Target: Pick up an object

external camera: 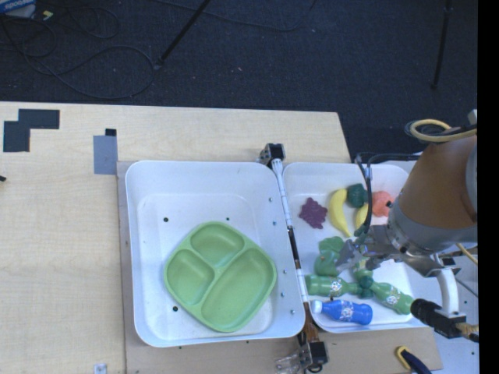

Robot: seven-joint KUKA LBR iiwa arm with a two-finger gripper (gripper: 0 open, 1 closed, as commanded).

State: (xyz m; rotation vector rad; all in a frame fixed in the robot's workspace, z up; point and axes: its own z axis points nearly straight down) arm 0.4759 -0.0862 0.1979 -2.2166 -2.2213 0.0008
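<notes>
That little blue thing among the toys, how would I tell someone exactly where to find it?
Start at the right bin, the one crowded with small toys. Go to its near edge, just in front of the two green bottles. The blue bottle lies there on its side with a white cap, the only blue thing in the bin.

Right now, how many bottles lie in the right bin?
3: a blue bottle at the near edge, a green bottle just behind it, another green bottle to its right. The arm may hide more.

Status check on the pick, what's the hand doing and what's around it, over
Hand low in right bin, among green toys; grip unclear. Banana, purple grapes, blue bottle close by. Green plate alone in left bin.
</notes>
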